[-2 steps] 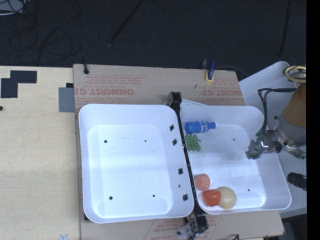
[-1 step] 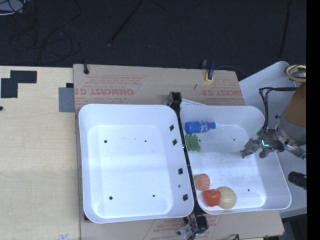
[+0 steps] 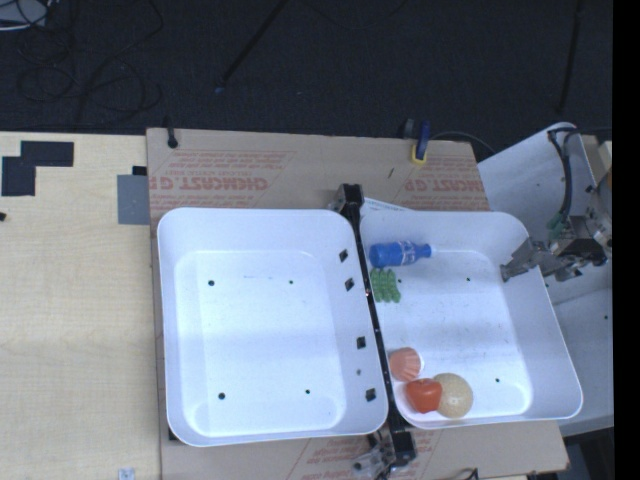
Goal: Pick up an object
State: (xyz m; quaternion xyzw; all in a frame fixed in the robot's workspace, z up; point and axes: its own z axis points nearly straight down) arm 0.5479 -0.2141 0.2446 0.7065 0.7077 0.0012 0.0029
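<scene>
I see the wooden bench (image 3: 70, 318) spread under everything; a big sheet of brown cardboard (image 3: 250, 173) with red letters lies on it, and both bins sit on that cardboard. The left bin (image 3: 180, 268) is the wide white one; its floor has a few small dark dots. The right bin (image 3: 545, 368) sits just beside it, and a black strip (image 3: 365, 298) with little clips runs down between the two, touching both rims.

At the right side I see the arm (image 3: 585, 183) with its cables; its gripper (image 3: 530, 260) hangs at the right bin's far right rim, well apart from all the things inside; I cannot tell if its fingers are spread or pressed together, because that part is small and dark.

All the things to pick lie along the right bin's left side, close to the black strip. The blue bottle (image 3: 398, 254) lies on its side near the top wall; the green bumpy toy (image 3: 385, 287) is just below it, close to the strip. Down in the near corner three round things huddle together; the orange ball (image 3: 405, 363) is beside the strip, the pale yellow ball (image 3: 455, 395) touches the red ball (image 3: 424, 395), and the red one sits just under the orange one. Nothing lies between the gripper and these things but bare white floor.

A small blue and yellow clip (image 3: 421, 143) stands on the cardboard's far edge.
</scene>
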